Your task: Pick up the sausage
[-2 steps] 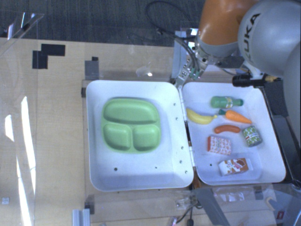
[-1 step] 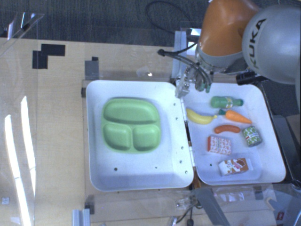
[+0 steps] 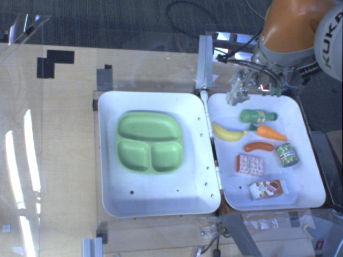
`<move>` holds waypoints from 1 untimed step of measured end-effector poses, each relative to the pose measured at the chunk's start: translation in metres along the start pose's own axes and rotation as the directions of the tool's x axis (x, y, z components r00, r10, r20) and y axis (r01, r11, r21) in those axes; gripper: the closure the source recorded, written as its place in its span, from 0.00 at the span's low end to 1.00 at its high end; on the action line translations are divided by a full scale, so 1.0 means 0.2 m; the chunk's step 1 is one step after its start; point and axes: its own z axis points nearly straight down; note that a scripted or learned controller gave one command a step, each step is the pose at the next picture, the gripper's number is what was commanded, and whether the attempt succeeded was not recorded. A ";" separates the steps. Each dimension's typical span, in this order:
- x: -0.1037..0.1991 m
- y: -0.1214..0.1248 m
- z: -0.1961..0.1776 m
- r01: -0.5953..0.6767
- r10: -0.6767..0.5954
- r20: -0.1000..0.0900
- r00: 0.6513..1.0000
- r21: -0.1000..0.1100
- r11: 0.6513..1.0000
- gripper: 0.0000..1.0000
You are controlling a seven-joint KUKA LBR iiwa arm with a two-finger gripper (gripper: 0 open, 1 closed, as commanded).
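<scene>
The sausage [image 3: 259, 146], a short reddish-brown link, lies in the middle of the right bin [image 3: 305, 143], just below the carrot [image 3: 269, 133]. My gripper [image 3: 239, 91] hangs over the bin's far left corner, well above and left of the sausage, with nothing visible between its fingers. Its fingers point down and look slightly apart.
Around the sausage in the right bin lie a banana [image 3: 228, 134], a green bottle [image 3: 257, 115], a green can [image 3: 287, 155], a red-white packet [image 3: 250, 165] and a small carton [image 3: 266, 189]. The left bin [image 3: 107, 143] holds a green divided plate [image 3: 149, 142].
</scene>
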 end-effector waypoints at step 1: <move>0.08 -0.09 0.12 0.295 -0.295 -0.002 0.956 -0.001 0.956 1.00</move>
